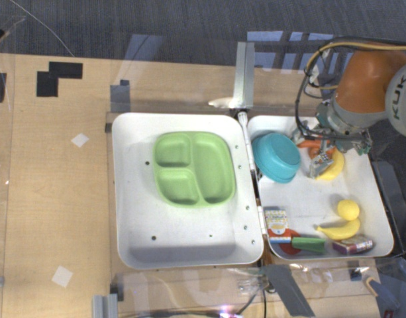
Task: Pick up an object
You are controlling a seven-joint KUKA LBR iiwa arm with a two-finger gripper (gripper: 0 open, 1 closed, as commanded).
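Observation:
My gripper (320, 159) hangs low over the far part of the right bin (381, 207), under the grey wrist and its orange band (368, 78). Right beneath it lie a yellow banana-like piece (333, 169) and a small orange object (311, 147), partly hidden by the wrist. A blue bowl (277, 156) lies tipped just left of the gripper, against the bin's left wall. Nearer the front of this bin lie a yellow lemon (348, 209), a second banana (340, 230), a green block (308, 243), a purple packet (352, 246) and a small carton (276, 220).
The left bin (133, 197) holds a green divided plate (193, 169) at its middle. A metal post (245, 71) rises behind the rim shared by the two bins. Cables (308, 78) loop beside the wrist.

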